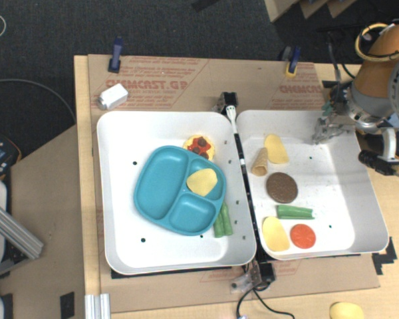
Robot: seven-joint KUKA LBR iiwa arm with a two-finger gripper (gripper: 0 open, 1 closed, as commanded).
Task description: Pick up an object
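From above, the gripper (324, 130) hangs over the right bin's (349, 198) far edge, nothing between its fingers; whether they stand apart or together I cannot tell. In that bin lie a cone (260, 161), yellow piece (276, 149), brown disc (281, 187), green bean (294, 212) and red disc (303, 236). The left bin (116, 178) holds a blue tray (159, 191) bearing what looks like a yellow chip (202, 181).

A teal divided plate (173, 195) bearing a pale yellow piece (202, 181); a brown disc (281, 187); a red round (303, 236); white bins (120, 178).
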